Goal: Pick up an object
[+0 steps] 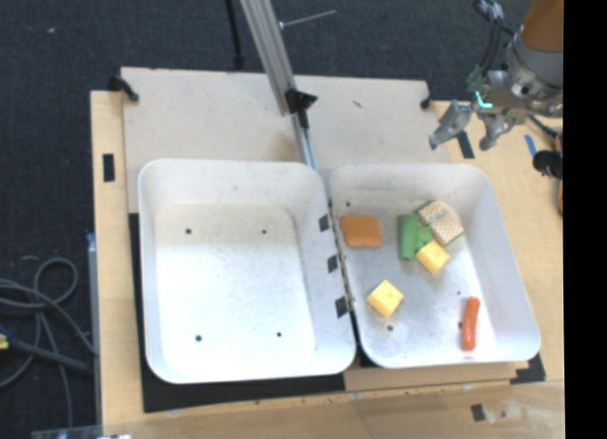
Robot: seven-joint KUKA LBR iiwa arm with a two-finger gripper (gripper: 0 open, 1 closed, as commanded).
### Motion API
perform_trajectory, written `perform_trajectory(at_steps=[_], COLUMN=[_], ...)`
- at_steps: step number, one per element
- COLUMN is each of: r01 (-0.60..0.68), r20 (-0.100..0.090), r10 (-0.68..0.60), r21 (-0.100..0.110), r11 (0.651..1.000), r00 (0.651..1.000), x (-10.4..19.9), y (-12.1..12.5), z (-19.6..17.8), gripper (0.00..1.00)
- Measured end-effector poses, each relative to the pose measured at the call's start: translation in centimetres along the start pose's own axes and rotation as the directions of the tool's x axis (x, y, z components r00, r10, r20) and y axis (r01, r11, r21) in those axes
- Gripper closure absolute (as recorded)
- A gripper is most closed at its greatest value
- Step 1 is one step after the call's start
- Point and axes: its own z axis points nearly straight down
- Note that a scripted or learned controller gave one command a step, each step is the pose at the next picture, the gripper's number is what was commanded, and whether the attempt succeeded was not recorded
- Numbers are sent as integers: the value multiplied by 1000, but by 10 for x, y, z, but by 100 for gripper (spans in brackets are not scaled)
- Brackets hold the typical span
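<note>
Below open gripper (471, 130): cracker (441, 221).

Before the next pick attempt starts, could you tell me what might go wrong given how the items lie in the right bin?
The green block, speckled block and a yellow cube lie pressed together, so a grasp there may catch two items or nudge them apart. The orange sausage-shaped piece lies close to the right bin's sloped wall, which could hinder the gripper, hovering above the bin's top right corner with jaws apart.

Orange block (360, 231), green piece (409, 237), yellow cubes (385, 299) lie in right bin (507, 266).
</note>
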Motion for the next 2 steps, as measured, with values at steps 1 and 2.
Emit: perform_trajectory(at_steps=[1,2], r01=[2,-1], r20=[4,3], r10=[-2,1], r21=[-4,0], r11=[1000,1000], r00=[1000,1000], x=[-1,-5], y=[0,5], z=[-3,57], gripper=[0,0])
